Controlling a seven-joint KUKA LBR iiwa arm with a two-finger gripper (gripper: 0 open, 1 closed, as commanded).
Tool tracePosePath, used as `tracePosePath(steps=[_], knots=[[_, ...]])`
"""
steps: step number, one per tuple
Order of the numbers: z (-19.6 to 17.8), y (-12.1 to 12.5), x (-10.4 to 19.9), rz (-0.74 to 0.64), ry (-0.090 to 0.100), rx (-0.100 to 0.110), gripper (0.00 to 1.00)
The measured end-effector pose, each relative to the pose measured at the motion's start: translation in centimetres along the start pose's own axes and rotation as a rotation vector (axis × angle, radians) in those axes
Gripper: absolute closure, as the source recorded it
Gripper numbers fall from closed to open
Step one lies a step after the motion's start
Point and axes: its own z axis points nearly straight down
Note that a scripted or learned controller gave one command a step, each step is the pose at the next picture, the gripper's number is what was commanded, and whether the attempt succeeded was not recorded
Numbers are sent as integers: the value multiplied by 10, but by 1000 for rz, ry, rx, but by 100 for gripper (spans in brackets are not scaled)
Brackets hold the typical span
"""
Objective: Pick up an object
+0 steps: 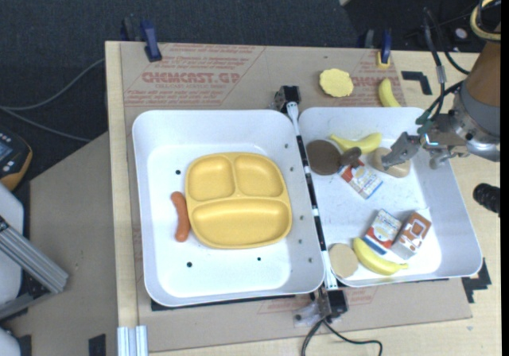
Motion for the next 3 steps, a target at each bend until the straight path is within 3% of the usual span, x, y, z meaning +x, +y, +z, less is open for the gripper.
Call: tracePosePath(steps=[1, 2, 3], knots=[[168, 62, 9, -4, 2, 4, 0], [150, 61, 8, 0, 0, -2, 100], [55, 55, 104, -8, 2, -6, 100]])
